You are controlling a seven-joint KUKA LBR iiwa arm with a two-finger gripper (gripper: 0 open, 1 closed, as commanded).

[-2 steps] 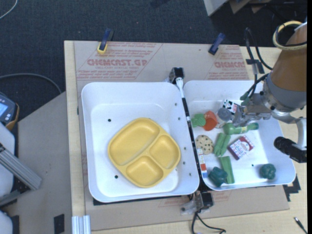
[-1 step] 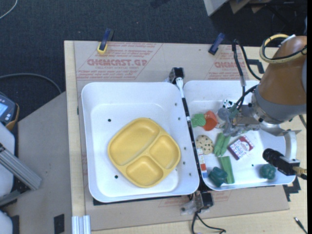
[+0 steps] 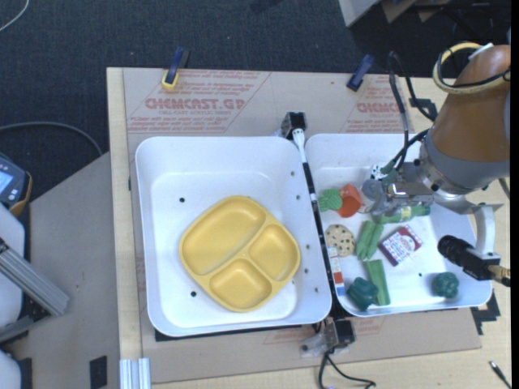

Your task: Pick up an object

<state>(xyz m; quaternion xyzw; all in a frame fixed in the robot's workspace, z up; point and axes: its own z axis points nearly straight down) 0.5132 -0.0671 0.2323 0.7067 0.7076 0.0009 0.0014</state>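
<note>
My gripper [image 3: 388, 194] hangs low over the middle of the right bin [image 3: 422, 154], with the arm coming in from the right. Just left of it lie an orange-red piece [image 3: 351, 201] and a pale green leafy piece [image 3: 329, 199]. A light green item [image 3: 405, 213] lies right below the gripper, partly hidden by it; whether it is gripped cannot be made out. Further toward the front are a green pod [image 3: 369, 239], a red packet [image 3: 400, 245] and a cookie [image 3: 340, 239].
The left bin [image 3: 162, 168] holds a yellow divided plate [image 3: 239, 252]. Along the right bin's front lie a dark green lump [image 3: 362, 293], a green stick [image 3: 379, 279], a dark green round piece [image 3: 444, 284] and a small red-and-blue bit [image 3: 337, 279].
</note>
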